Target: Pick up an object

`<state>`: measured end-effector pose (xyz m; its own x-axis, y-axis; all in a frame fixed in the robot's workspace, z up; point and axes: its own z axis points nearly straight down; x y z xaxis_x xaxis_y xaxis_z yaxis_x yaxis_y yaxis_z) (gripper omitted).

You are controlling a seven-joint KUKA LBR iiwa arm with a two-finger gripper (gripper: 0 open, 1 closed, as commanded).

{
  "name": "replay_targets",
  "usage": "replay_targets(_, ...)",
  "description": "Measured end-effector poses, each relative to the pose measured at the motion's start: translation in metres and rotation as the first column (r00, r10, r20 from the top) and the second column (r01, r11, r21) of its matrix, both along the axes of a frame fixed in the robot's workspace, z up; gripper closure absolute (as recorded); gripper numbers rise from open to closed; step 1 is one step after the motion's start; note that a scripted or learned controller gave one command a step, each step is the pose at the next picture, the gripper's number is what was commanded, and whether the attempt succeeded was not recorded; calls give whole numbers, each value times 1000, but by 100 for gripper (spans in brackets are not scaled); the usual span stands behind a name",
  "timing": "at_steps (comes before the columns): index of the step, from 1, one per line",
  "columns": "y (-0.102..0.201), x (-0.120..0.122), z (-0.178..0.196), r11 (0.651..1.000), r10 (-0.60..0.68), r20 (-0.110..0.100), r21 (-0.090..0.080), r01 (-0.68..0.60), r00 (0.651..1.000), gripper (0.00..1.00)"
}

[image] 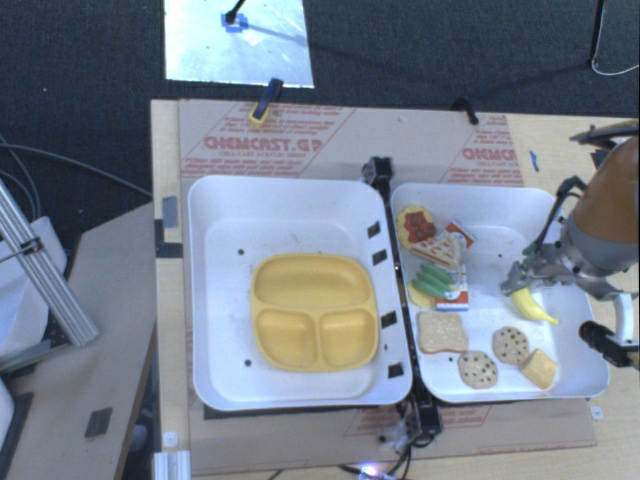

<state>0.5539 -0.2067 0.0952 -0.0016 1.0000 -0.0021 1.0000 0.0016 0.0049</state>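
The banana [534, 306] lies in the right bin [500, 200], right under my claw [524, 280]. I judge it light, stiff and slick, best pinched across its middle. Nearby lie two cookies [511, 345].

This looks like a robotics lab rather than a home or kitchen. The tabletop [330, 133] is a sheet still wearing its printed protective paper, set on dark carpet [80, 58]. Two white bins [290, 193] sit clipped side by side, holding a yellow divided tray [313, 310] and toy food [440, 258]. Aluminium framing [45, 278], loose cables [60, 163] and a metal plate [238, 28] surround it.
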Motion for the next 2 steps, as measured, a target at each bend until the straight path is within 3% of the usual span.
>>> replay_targets(1,51,61,-10,1000,9,2,2,-9,1000,100)
replay_targets(2,134,43,95,1000,10,3,4,-10,1000,100)
